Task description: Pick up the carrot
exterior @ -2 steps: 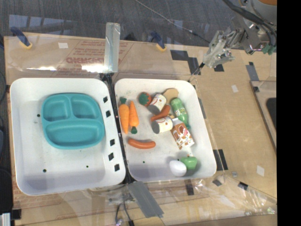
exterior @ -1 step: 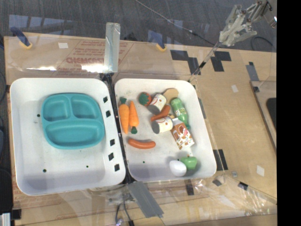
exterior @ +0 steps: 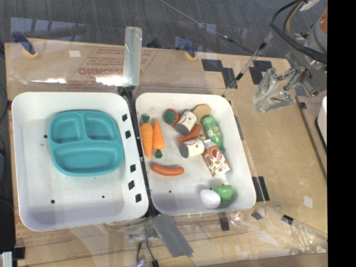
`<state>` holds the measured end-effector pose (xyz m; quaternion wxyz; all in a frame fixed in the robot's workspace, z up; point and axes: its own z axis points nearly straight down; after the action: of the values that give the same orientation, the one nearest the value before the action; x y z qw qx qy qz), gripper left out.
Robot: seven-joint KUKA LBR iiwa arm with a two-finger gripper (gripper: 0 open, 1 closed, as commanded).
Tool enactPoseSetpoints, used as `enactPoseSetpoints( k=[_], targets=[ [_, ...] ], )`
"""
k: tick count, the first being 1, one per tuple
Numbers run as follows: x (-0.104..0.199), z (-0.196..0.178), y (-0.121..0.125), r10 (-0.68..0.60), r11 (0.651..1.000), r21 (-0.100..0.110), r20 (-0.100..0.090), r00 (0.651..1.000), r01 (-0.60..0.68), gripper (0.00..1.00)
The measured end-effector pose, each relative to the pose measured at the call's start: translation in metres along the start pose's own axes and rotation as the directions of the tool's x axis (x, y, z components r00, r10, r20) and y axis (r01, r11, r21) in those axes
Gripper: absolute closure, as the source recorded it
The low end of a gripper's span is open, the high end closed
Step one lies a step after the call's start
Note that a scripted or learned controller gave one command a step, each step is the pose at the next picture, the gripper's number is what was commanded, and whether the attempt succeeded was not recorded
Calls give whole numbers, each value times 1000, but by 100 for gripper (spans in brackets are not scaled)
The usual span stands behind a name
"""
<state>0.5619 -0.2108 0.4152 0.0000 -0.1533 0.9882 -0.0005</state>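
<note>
Two carrots lie side by side at the left edge of the right bin (exterior: 239,149), just beside the divider — the bigger carrot (exterior: 146,139) on the left, a slimmer second carrot (exterior: 158,136) touching or nearly touching it on its right. Both run roughly top-to-bottom in the camera view, green tops toward the far wall, tips toward the near side. The gripper (exterior: 271,95) hangs outside the bin, over the bench past the bin's far-right corner; its fingers look spread apart with nothing between them, though the metal is glinty and hard to read. So the carrots lie well apart from it, toward the view's left and a bit nearer the camera — the whole bin's width to cross. Only one arm, so no choice there.

Counts, right bin: two carrots, one red sausage (exterior: 167,170) lying crosswise below them, one green bottle (exterior: 212,130), one printed carton (exterior: 216,161), two small cans or cups (exterior: 193,147), one white egg-like thing (exterior: 210,198) with a green item against it. A few more toys in the far cluster, too jumbled to name. Left bin (exterior: 22,149): one teal divided plate (exterior: 86,142).

Judgement: closing across the carrot's short side, jaws aligned left-right, looks best — the neighbour carrot and bin wall crowd it.
</note>
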Motion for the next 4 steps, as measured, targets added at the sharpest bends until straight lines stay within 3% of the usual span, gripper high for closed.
enactPoseSetpoints(
  k=[1,2,3,4],
  targets=[
    [71,8,23,-132,991,2,2,991,132,100],
    [9,-52,3,-320,947,4,3,947,320,100],
    [43,100,15,-526,850,-5,0,850,526,100],
    [43,-37,15,-521,853,10,3,853,521,100]
  ],
)
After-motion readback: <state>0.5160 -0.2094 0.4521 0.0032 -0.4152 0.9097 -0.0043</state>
